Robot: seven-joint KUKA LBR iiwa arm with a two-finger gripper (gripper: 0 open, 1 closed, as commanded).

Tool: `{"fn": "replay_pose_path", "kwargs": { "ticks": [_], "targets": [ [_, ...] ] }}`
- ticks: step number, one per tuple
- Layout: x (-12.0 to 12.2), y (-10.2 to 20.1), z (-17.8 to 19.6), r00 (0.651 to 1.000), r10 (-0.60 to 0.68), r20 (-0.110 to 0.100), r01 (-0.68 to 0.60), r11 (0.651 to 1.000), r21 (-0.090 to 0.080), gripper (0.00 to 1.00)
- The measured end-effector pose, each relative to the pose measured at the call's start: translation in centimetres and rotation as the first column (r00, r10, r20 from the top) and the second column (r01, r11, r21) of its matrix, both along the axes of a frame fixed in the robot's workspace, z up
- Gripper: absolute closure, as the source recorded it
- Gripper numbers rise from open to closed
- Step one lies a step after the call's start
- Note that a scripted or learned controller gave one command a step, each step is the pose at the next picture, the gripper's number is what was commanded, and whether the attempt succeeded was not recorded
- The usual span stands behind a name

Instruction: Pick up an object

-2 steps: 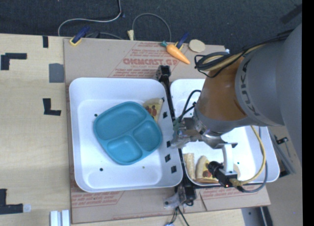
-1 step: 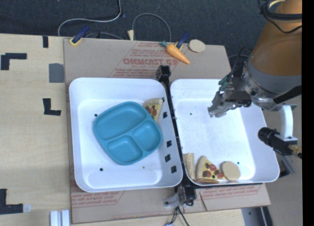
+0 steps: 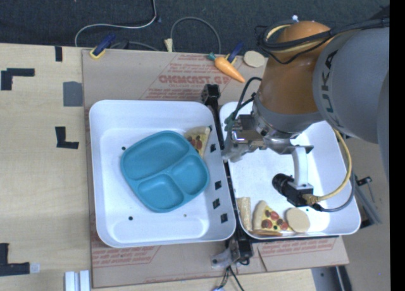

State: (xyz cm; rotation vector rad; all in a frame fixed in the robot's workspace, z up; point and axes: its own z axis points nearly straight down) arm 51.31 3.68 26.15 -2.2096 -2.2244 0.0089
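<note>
While claw (image 3: 243,140) hangs, pizza slice (image 3: 269,219) lies apart

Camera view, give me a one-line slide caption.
Robot arm over the right bin with a pizza slice; blue divided plate in the left bin.

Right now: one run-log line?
gripper over right bin | grasp unclear | left bin: blue plate | right bin: pizza slice, cookie

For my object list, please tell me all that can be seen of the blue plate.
The blue plate is a rounded tray, seemingly plastic, with three compartments, one large and two smaller, all bare. It lies face up, turned askew, on the floor of the left bin. A pizza slice lies at its far right corner, apparently touching the rim.
</note>
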Motion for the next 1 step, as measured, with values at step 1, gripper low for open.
{"fn": "replay_pose_path", "kwargs": {
  "ticks": [1],
  "targets": [
    [-1.74, 3.13, 0.56, 1.0, -0.002, 0.005, 0.002, 1.0, 0.0, 1.0]
  ]
}}
